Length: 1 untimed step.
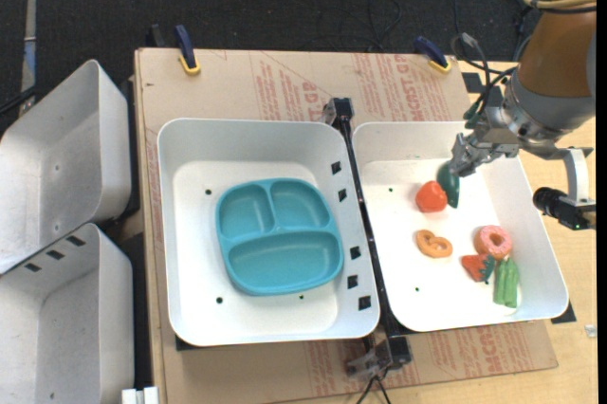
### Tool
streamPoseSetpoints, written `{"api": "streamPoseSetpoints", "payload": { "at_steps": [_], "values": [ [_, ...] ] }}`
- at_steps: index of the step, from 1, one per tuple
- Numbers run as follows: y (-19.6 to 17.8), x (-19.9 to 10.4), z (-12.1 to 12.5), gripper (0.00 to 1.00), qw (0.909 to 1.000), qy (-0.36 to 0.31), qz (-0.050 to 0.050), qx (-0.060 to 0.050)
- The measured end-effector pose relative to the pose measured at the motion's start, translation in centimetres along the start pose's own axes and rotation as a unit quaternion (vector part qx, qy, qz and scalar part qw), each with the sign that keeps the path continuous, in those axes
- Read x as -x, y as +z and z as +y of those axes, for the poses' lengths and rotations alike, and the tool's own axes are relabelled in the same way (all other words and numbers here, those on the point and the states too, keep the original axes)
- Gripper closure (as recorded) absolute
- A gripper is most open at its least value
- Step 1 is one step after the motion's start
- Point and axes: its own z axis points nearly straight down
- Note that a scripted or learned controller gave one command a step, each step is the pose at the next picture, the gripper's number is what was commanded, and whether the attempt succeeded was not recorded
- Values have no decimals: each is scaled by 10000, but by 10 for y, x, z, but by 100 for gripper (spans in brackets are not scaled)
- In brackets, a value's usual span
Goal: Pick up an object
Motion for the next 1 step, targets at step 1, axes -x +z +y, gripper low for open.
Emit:
{"api": "streamPoseSetpoints", "payload": {
  "at_steps": [1],
  "values": [
    [5,-44,-5,100,10000,1,3,-10]
  ]
}}
